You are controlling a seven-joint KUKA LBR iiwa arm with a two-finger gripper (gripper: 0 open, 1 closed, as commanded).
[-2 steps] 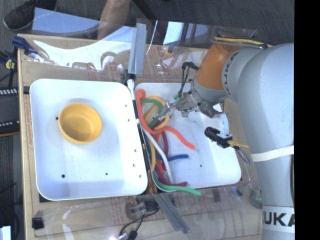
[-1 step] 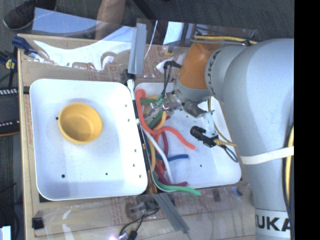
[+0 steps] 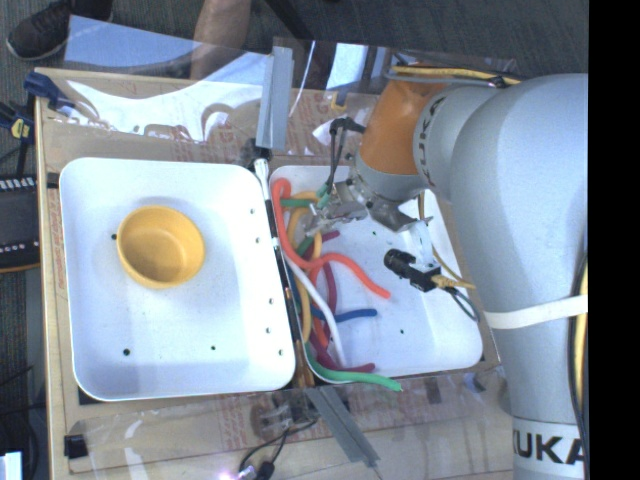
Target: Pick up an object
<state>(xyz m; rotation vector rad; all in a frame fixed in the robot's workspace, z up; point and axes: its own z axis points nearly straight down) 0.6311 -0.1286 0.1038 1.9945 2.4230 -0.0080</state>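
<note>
A wooden bench [image 3: 150, 133] carries two shallow white bins side by side, the left bin [image 3: 170, 368] and the right bin [image 3: 450, 343], mid-frame.

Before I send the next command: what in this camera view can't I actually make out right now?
- Gripper: jaws buried among the cords; a grasp can't be confirmed.
- Right bin: its far right side is covered by the arm.
- Cords: too tangled along the bin's left wall to count.

Hidden and cut off

The arm [image 3: 520, 228] covers the right bin's [image 3: 440, 353] right side and runs off the bottom edge. The claw [image 3: 322, 211] is too small and cluttered among the cords [image 3: 330, 278] to read. A seated person's legs [image 3: 235, 8] are cut by the top edge.
</note>
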